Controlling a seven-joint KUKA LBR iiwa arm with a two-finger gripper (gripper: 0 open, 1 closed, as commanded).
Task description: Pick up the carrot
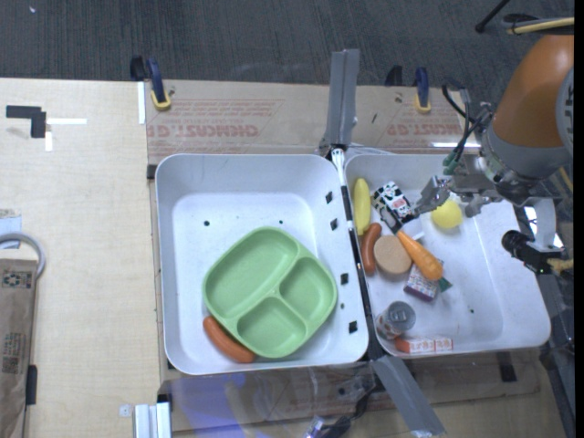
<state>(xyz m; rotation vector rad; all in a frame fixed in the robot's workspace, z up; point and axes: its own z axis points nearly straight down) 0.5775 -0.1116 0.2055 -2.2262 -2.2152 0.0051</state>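
While the hand is hovering over the far part of the right bin, whether it is open or closed cannot be told. The carrot is lying below and slightly left of it, leaning on a tan round block. A yellow ball is sitting just under the hand, a black-and-white toy is lying to its left, and a purple packet is touching the carrot's near end.
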